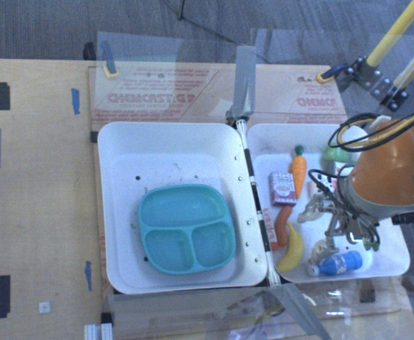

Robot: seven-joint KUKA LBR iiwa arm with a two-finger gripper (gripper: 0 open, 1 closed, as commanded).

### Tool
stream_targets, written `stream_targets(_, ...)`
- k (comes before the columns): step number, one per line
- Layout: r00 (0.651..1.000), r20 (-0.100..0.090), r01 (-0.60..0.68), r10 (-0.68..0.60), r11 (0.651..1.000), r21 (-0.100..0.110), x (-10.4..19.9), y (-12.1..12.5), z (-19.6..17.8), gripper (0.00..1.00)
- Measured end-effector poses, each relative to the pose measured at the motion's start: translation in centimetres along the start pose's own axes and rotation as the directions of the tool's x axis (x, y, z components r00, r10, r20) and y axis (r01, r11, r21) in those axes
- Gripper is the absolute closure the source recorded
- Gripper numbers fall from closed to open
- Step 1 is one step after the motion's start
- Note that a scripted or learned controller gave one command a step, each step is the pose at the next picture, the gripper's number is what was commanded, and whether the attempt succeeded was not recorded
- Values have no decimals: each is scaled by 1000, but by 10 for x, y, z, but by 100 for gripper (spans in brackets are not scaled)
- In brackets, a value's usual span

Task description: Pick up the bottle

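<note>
Bottle [338, 263] lay at the right bin's [398, 264] near edge.
I saw my claw [338, 222] just above it, empty, fingers apart; bottle's long axis ran left-right.

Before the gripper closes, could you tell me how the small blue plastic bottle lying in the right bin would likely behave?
The small blue plastic bottle lies on its side, so it may roll if nudged. It looks small and probably light. Its smooth rounded body could slip between fingers of the gripper above it.
</note>
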State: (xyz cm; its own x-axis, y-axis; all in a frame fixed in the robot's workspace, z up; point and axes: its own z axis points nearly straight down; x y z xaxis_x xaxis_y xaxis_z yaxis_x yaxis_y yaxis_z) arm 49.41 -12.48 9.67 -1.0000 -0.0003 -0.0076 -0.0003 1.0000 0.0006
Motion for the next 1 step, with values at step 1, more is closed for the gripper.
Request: stream_targets(1, 948, 0, -318, 318, 948, 2, -2, -62, -11, 0)
